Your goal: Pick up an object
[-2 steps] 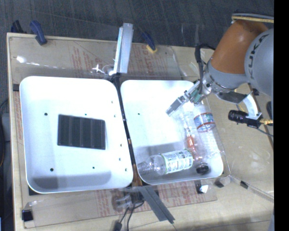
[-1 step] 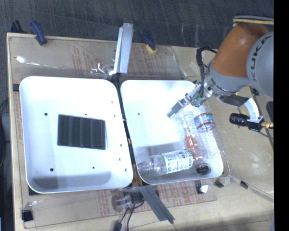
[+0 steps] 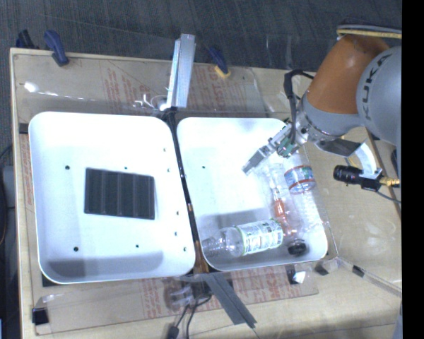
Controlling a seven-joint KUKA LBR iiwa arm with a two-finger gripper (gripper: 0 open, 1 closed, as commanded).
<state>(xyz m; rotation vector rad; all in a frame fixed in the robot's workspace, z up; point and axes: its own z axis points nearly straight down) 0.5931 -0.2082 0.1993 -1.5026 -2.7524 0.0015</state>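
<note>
— Gripper where?
— Low over right bin, just beside upright-lying clear bottle.
— Fingers?
— Cannot tell; too blurred.
— Anything else?
— Second bottle along near wall; dark tray in left bin.

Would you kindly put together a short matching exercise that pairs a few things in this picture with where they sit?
Things:
1. dark ridged panel
2. clear bottle with white label
3. clear bottle with blue label
4. gripper

Places:
A. lying along the right bin's near wall
B. over the right bin's middle
C. left bin's floor
D. by the right bin's right wall

Pairs: 1-C, 2-A, 3-D, 4-B
</note>
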